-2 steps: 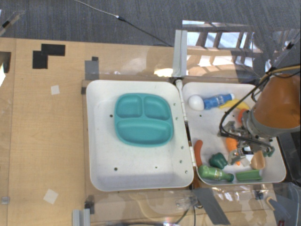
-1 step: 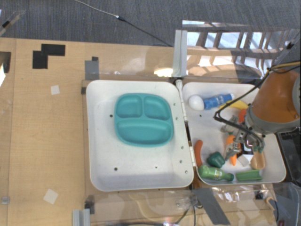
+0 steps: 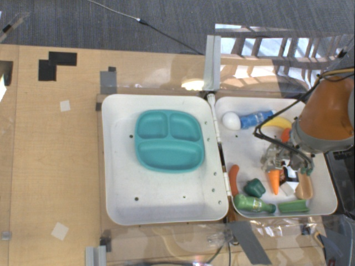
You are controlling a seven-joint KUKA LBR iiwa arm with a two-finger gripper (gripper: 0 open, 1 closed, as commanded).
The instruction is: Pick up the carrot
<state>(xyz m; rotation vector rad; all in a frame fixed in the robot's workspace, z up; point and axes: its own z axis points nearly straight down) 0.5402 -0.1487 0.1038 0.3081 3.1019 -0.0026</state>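
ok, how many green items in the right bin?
3, all along the near edge of the right bin: a dark green piece, a green bottle below it, and a green cucumber-like piece. The arm may hide more.

I work in a robotics lab, not a kitchen. My counter (image 3: 50, 165) is plain plywood marked with black tape shapes (image 3: 55, 64) and bolted with metal brackets (image 3: 212, 60). Two shallow white bins (image 3: 119, 204) sit fixed side by side on it. A cable (image 3: 100, 7) trails over grey carpet (image 3: 166, 10) beyond, and the food (image 3: 260, 195) here is toy plastic beside a teal divided plate (image 3: 169, 140).
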